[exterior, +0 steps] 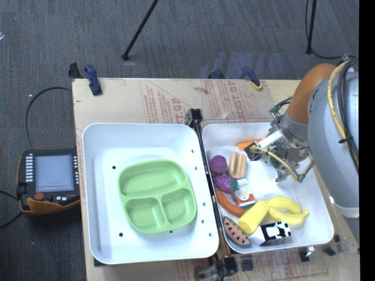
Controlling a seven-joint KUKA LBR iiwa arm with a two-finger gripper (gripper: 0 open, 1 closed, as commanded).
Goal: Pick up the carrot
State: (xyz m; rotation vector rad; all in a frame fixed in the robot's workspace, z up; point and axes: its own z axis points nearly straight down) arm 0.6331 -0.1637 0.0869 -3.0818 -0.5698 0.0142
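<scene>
My gripper (281,160) hangs over the back part of the right shallow white plastic bin (321,218), near its far right corner. From this view I cannot tell if the gripper is spread or pressed together, and I see nothing held in it. Just beside it, on its left, a small orange piece (245,146) lies on the bin floor.

The long orange toy carrot (227,204) lies in the same bin, near the left wall and toward the front, well apart from my gripper. It lies at a slant. A small white and red carton (243,191) touches its upper side, and a purple bunch of toy grapes (221,173) is just behind it. A tan bread-like block (237,164) stands beside the grapes. In front of the carrot is a watermelon slice (234,232), and to its right are a yellow block (254,217) and a yellow banana (288,207).

The left white bin (94,157) holds a light green divided plate (157,196). Both bins stand on the brown table (146,98).
</scene>
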